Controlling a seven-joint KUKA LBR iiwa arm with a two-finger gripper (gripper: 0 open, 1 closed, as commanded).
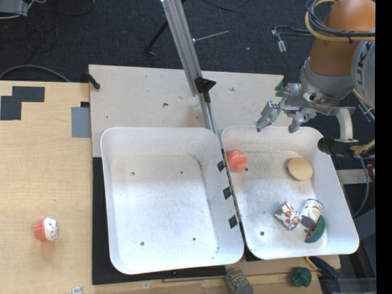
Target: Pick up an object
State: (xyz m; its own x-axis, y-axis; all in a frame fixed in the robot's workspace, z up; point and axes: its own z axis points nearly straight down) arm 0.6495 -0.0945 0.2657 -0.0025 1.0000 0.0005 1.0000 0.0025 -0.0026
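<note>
The big grey arm [343, 54] hangs over the right bin [343, 237]. Its gripper [282, 120] is open and holds nothing, above the bin's back edge. Inside lie a tan round thing [299, 168], a red toy [236, 160] and small cans [299, 215].

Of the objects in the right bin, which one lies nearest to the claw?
The tan oval object lies nearest the claw. The red object sits farther away by the divider, and the printed items lie at the near end.
</note>
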